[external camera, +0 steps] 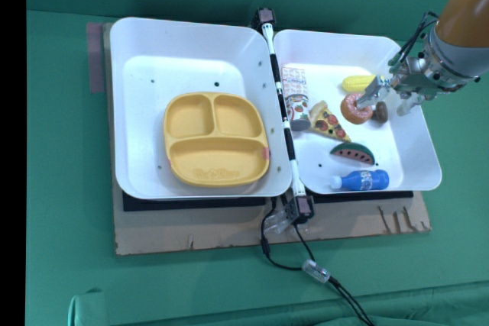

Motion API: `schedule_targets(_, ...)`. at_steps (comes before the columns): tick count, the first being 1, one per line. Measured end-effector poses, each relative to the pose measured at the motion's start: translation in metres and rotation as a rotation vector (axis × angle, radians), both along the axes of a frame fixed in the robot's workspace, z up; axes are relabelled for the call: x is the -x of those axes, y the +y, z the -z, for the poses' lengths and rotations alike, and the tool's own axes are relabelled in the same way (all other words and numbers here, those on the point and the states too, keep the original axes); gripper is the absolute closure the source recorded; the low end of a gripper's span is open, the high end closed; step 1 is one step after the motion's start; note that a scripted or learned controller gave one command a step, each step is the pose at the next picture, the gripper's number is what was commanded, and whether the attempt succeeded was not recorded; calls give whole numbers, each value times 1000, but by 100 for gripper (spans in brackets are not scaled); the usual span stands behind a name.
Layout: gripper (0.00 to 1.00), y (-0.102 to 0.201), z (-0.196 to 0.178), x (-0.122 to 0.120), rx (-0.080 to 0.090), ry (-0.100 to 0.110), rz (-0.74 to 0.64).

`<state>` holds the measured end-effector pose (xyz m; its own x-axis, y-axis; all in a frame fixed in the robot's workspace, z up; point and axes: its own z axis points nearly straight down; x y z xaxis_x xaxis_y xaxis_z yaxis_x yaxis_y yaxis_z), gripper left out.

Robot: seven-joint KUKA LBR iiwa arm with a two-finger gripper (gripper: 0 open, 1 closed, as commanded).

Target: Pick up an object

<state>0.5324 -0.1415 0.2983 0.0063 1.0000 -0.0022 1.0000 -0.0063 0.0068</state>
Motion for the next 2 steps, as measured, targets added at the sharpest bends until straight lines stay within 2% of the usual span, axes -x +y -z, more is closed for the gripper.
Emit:
schedule_targets(1,0,-10,75,-94,6,-4,-1)
schedule_targets(2,0,-26,104,-163,-10,57,-14)
